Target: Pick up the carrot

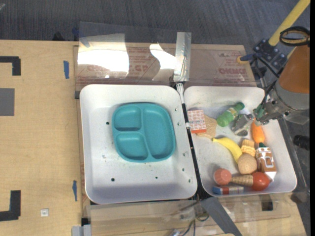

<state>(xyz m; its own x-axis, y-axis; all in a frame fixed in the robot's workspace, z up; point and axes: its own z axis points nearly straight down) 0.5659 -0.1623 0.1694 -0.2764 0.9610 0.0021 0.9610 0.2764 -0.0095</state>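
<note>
We saw the carrot [258, 132] lying in the right bin [290, 173], near its right wall above the banana [230, 146], with the gripper [261, 113] just above it, whose opening we could not tell.

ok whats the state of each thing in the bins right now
carrot: lying in the right bin, just below the gripper, not lifted
gripper: low over the right bin's upper right part
banana: lying flat mid-bin
blue tray: flat in the left bin, nothing in its compartments
small box: lying by the divider
tomato: resting at the lower right
</note>
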